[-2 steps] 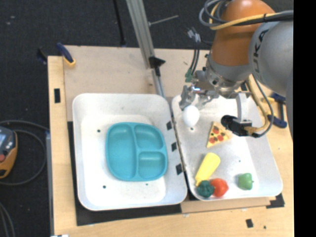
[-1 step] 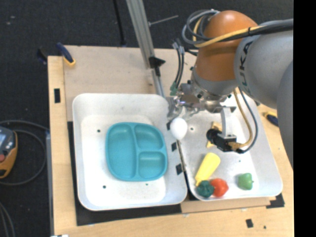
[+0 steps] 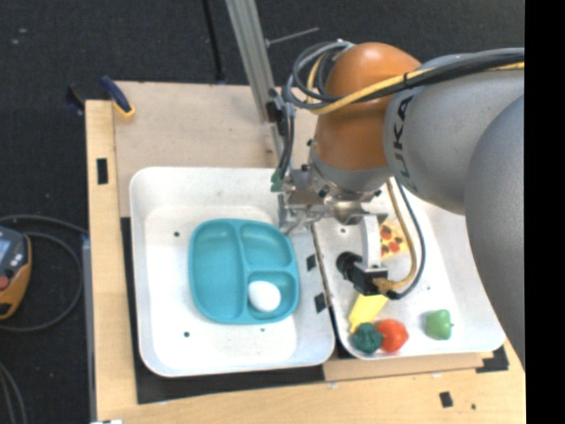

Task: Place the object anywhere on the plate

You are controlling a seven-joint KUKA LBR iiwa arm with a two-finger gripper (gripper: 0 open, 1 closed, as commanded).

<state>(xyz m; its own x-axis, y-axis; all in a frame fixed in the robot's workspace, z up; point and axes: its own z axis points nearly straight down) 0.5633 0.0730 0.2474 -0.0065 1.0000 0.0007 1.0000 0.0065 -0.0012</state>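
The arm point(image 3: 424, 104) reaches in from the right, its orange band over the seam between the 2 bins. The gripper point(image 3: 296, 212) hangs just above the plate's upper right rim; whether it is open or shut cannot be told, and nothing shows in it. A white egg point(image 3: 264, 297) lies on the teal plate point(image 3: 221, 263), in its lower right compartment, in the left bin point(image 3: 159, 237). The right bin point(image 3: 459, 272) holds a yellow wedge point(image 3: 369, 308), a tomato point(image 3: 392, 335) and a green piece point(image 3: 437, 323).

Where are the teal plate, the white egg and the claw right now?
teal plate point(image 3: 216, 268): camera view, bare left compartment.
white egg point(image 3: 264, 297): camera view, its top middle.
claw point(image 3: 296, 215): camera view, lower tip, above the plate's upper right rim.
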